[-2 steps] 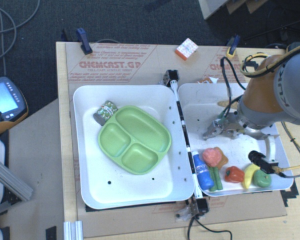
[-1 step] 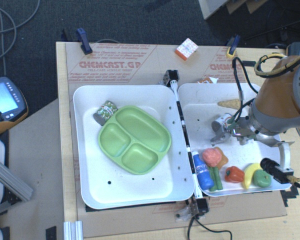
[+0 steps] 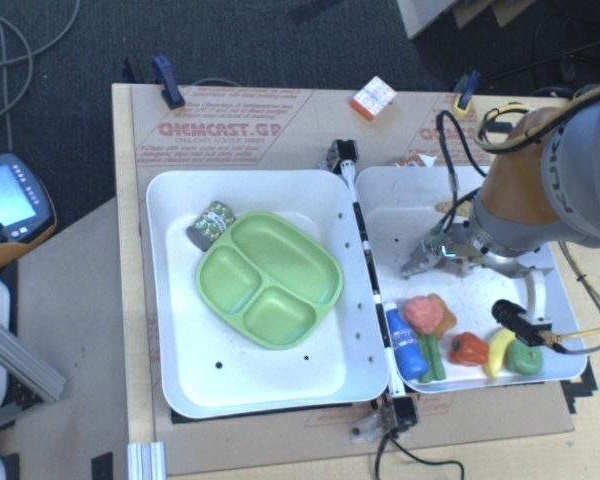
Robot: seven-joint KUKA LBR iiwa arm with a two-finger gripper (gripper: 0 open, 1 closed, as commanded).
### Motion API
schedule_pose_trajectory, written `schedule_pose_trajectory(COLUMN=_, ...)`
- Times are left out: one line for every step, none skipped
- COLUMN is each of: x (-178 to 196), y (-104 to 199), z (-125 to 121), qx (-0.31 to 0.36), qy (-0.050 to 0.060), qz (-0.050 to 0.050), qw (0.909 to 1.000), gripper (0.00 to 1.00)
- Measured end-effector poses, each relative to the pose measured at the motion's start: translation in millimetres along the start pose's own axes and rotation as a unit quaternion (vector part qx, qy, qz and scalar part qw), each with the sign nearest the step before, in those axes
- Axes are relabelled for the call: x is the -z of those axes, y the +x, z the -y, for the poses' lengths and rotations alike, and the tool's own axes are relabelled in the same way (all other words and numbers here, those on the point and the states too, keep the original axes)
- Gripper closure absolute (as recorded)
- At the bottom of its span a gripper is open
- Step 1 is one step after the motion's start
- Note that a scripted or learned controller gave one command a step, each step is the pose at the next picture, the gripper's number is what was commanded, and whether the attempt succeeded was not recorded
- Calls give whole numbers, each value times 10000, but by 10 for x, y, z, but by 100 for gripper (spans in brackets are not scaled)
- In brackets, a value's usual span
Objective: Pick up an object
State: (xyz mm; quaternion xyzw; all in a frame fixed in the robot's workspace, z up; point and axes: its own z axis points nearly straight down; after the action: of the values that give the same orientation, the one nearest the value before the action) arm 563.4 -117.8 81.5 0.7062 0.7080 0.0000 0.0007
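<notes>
- Toy foods — pink piece, blue bottle, red pepper — line the right bin's near edge.
- Gripper hangs over them; fingers' state cannot be told.

Two white bins, smooth glossy plastic. Green divided plate at 9 o'clock, matt plastic, soft sheen. Surface brown cardboard-like sheet, matt, red print. Claw bare grey metal, dull shine. Arm smooth grey shell, satin orange band. Toy food at 4 o'clock: blue bottle glossy plastic, pink lump matt, red pepper and yellow banana shiny. Floor dark, rough carpet.
</notes>
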Motion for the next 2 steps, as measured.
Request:
schedule_pose_trajectory(x=29, y=74, z=278, qx=-18, qy=28, qz=-16, qw=10000, gripper=0)
schedule_pose_trajectory(x=40, y=-218, z=-604, qx=1, qy=-39, qz=14, qw=10000, gripper=0)
